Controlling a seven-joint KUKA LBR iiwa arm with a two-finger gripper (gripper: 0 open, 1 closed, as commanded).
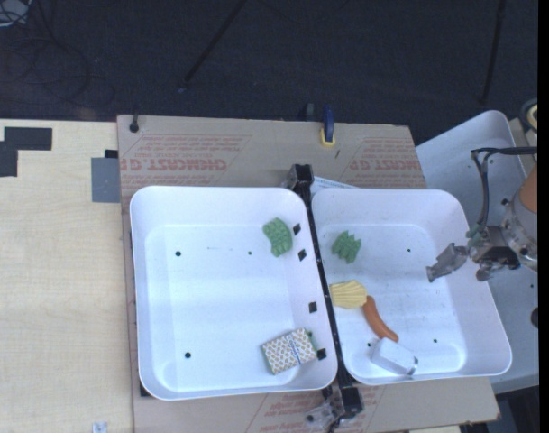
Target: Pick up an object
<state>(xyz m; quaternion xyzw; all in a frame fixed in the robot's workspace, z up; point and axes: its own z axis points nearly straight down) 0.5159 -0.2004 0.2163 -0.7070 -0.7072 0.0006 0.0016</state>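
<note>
My gripper [461,269] hangs over the right edge of the right bin [436,207], its fingers spread open with nothing between them. In that bin lie a green lump [347,245], a yellow piece [348,293], an orange carrot-shaped piece [379,319] and a white block [393,357]; all sit to the gripper's left. The left bin [166,242] holds a second green lump [278,236] near its right wall and a patterned box [289,350] at its front right corner.
A black divider [315,269] with clips runs between the two bins. The bins rest on a cardboard sheet [220,156] over a wooden bench [49,287]. A blue and yellow clamp [328,129] stands at the cardboard's far edge.
</note>
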